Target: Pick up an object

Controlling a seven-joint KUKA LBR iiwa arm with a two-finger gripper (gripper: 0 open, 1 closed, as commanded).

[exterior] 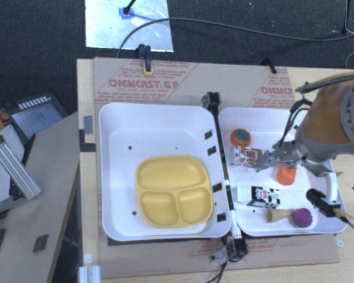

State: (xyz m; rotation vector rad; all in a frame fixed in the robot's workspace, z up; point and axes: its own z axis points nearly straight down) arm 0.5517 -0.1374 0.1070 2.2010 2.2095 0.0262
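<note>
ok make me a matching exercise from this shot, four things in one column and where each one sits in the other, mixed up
Things:
1. yellow divided tray
2. purple ice cream cone
3. tomato toy
4. gripper

Places:
a. far part of the right bin
b. near edge of the right bin
c. middle of the left bin
d. above the right bin, beside the orange cup

Pairs: 1-c, 2-b, 3-a, 4-d

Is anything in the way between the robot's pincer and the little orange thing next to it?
Nothing visible is. The pincer sits low in the right bin, just left of the orange thing, with bare bin floor between them. The small patterned box lies on the pincer's other side.
</note>
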